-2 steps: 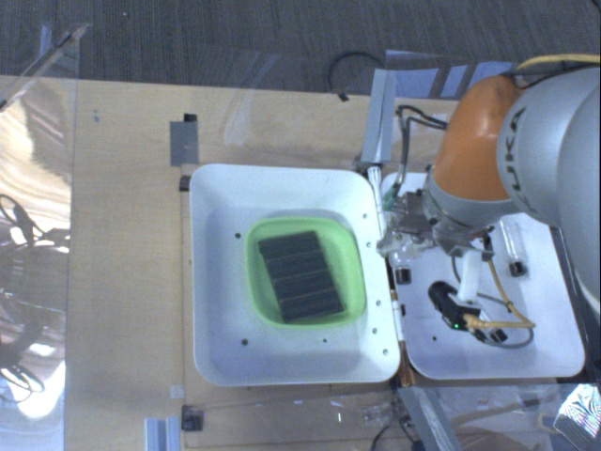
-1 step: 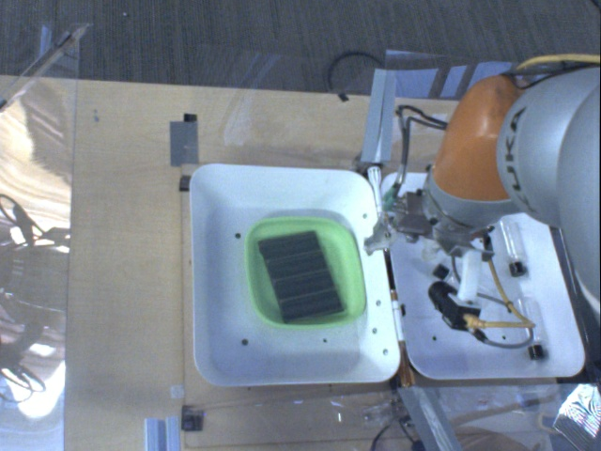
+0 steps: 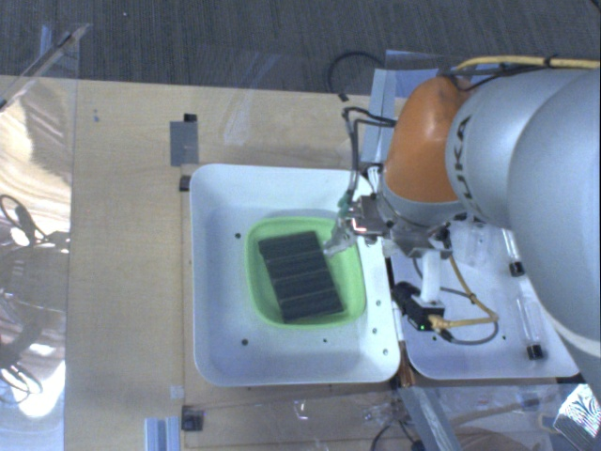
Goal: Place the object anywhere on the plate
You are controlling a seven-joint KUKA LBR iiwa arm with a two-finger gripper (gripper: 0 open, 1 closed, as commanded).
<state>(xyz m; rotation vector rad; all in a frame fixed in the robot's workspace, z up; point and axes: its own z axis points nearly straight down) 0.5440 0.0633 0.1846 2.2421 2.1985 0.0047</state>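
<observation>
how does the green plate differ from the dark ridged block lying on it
The green plate is bright lime, the dark ridged block charcoal. The plate is smooth with rounded corners; the block is crossed by ridges and has sharper corners. The plate is larger and sits square in the left bin; the block lies within it, turned at a slant. Both are roughly rectangular and lie flat.

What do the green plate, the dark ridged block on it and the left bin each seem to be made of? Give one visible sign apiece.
Green plate: probably plastic, with an even bright colour and a soft sheen.
Dark ridged block: perhaps rubber or matt plastic, dull with moulded ribs; uncertain.
Left bin: likely smooth white plastic with rounded corners.
</observation>
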